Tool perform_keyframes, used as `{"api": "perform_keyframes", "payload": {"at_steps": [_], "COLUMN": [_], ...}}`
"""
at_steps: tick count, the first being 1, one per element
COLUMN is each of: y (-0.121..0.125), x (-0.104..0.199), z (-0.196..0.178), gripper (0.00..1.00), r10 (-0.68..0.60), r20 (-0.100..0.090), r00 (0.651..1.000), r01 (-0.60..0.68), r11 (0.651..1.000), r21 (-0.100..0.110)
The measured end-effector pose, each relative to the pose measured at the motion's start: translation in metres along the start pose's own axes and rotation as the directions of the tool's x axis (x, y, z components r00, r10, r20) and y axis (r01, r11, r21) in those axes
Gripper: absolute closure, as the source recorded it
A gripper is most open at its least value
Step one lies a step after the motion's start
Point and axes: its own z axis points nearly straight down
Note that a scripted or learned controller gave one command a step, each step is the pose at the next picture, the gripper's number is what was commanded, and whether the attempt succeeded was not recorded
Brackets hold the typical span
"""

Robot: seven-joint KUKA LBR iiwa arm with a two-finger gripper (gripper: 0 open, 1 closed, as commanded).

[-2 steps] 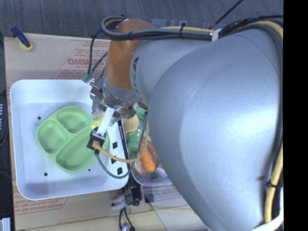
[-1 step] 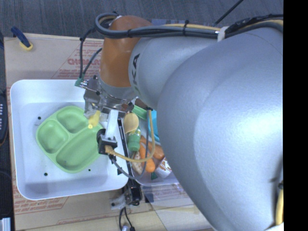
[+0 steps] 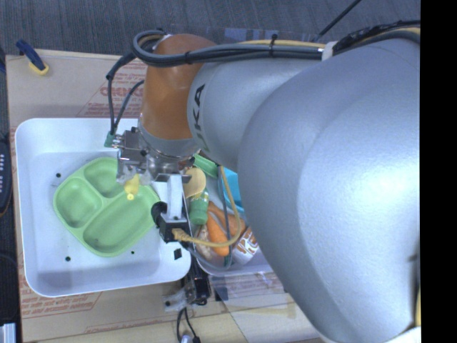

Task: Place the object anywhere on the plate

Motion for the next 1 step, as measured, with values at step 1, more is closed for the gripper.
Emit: {"api": "perform_keyframes", "payload": {"at_steps": [1], "y": [0.0002], "x": [-0.0003], "z": [-0.0002], "gripper": [0.00], "r10": [0.000], "r20": [0.001], "r00": [1.000], "r01": [0.000], "r11": [1.000], "r21": [-0.001]}}
